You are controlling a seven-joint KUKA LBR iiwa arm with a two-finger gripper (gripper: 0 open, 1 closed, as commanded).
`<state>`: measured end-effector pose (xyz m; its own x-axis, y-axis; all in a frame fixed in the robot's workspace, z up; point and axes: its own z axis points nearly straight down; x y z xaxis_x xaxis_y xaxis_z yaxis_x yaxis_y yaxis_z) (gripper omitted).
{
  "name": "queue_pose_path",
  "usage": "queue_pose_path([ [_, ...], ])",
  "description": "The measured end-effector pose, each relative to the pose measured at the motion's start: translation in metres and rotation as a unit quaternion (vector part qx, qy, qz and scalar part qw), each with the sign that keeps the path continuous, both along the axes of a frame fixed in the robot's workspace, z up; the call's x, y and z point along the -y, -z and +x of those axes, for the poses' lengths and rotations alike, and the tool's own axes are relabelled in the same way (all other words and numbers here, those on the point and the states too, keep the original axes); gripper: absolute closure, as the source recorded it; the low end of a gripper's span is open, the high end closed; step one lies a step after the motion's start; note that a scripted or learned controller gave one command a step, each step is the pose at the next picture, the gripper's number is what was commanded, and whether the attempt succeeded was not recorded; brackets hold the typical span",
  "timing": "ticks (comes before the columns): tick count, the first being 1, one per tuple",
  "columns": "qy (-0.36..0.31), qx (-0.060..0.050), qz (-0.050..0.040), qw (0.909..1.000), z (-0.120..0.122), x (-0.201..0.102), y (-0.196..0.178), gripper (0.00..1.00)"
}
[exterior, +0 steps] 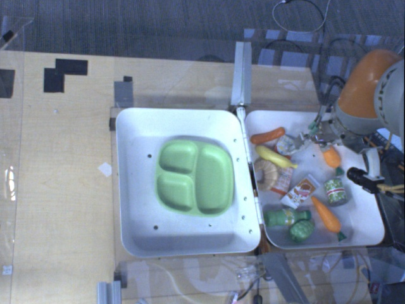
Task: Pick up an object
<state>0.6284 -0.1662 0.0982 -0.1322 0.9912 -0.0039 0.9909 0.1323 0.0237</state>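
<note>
Nearest the camera, along the right bin's [377, 234] front edge: a green bottle [286, 217] lying on its side, with a dark green leafy lump (broccoli, probably) [302, 230] just beside it. Next to those, an orange carrot [327, 215] lying at a slant, green tip toward the front corner. A step further in: a small red-and-white carton [300, 192] tilted, and a small green-labelled can [336, 192] just right of it. Left of the carton, against the dividing wall, a brown bread-like piece [264, 171] and a pale packet [281, 179] touching it. Further back: a yellow banana [274, 156] lying diagonally, then a red sausage [268, 135] near the bin's far left corner. A second small orange piece [331, 156] toward the bin's far right side. Arm [373, 97] in from the right, orange band above the wrist, reaching down over the bin's far right part. Gripper [318, 133] low among the clutter, just beside a crumpled greyish item [288, 144] and near the small orange piece; cannot tell whether spread or pressed together, nothing seen pinched. Left bin [136, 170] alongside, holding one green compartment tray [194, 176] flat in its middle, well apart from the gripper. Beyond both bins: wooden bench top [63, 170] with black patches [63, 73] at far left, then cables [304, 14] on grey floor at the back.
</note>
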Motion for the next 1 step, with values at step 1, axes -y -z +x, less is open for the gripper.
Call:
queue_pose_path([
  [1, 0.073, -0.009, 0.001, 0.9973, -0.0477, 0.0173, -0.0426, 0.0],
])
